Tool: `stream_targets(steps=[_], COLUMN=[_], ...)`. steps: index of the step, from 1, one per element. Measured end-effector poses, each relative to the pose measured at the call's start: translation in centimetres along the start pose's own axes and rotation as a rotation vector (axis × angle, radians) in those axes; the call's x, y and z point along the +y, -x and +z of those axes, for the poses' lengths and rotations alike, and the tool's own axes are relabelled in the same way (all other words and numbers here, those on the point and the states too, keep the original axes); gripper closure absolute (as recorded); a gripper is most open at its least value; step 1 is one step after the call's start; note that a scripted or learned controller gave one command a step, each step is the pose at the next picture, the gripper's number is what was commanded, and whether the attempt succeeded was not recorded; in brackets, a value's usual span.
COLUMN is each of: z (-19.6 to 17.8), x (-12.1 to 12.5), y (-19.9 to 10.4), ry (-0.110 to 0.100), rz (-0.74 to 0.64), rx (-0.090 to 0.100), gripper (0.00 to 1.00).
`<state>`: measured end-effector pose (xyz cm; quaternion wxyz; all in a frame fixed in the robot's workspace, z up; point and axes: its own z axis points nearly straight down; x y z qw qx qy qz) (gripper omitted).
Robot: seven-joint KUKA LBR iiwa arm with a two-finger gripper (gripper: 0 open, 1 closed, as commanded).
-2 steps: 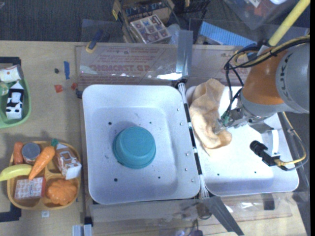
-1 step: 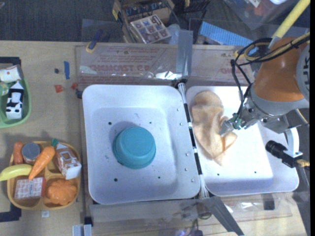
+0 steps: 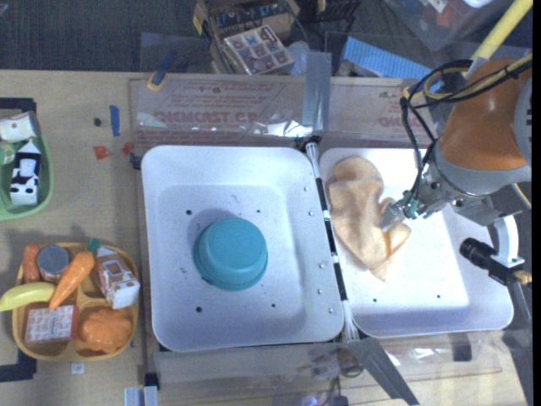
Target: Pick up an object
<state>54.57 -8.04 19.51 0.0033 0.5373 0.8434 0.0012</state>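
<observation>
While my grey arm (image 3: 486,121) with its orange band reaches in from the right, my two-finger gripper (image 3: 396,216) sits low over the right-hand shallow white bin (image 3: 448,299), at the right edge of a crumpled tan cloth (image 3: 362,214). My fingertips touch the cloth or lie just above it; I cannot tell which. Whether the fingers are spread or pressed together I cannot tell either, as they are small and blurred against the fabric, and no fold of cloth is plainly seen between them.

The tan cloth lies in the left half of the right bin, running from near the upper left corner down toward the middle, close beside the divider between the two bins. It rests on the bin floor.

The left-hand shallow white bin (image 3: 169,184) holds one round teal bowl (image 3: 231,253), upside down, a little below the middle of the floor and well apart from the cloth.

On the wooden bench to the left stand a yellow tray of toy food (image 3: 127,265), with a banana, a carrot and a small carton among its contents, and above it a green dish (image 3: 40,194) with a black-and-white item. Both are well apart from the bins' contents.
</observation>
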Motion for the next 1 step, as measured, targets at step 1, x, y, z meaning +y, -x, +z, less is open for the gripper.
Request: stream_targets(steps=[1], z=[-5.98], x=[10.16], y=[-0.21], ry=[-0.004], rz=[0.08], rx=[0.002], gripper=[1.0])
